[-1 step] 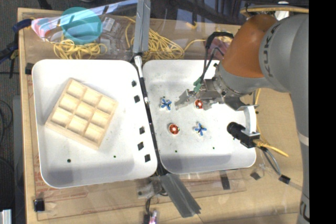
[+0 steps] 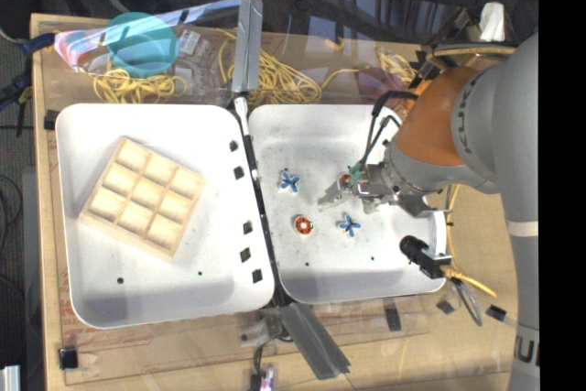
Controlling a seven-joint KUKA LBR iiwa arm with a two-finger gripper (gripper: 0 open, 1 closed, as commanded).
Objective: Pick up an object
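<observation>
- Jack-shaped blue pieces are the likeliest targets: one blue jack [image 2: 348, 225] lies in the right bin [image 2: 311, 284], just below the gripper [image 2: 341, 189] and nearest to it; its thin crossed arms look like hard plastic
- a second blue jack [image 2: 289, 182] sits to the gripper's left; a small red ring [image 2: 302, 226] lies lower left
- gripper fingers look parted, holding nothing
- left bin [image 2: 110, 298] holds a pale wooden grid block [image 2: 143, 197]

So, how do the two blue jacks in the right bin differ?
The upper blue jack lies in open space toward the bin's left side; the lower blue jack lies right below the claw. The lower one also sits closer to the red ring. Both are small, blue and star-shaped.
</observation>
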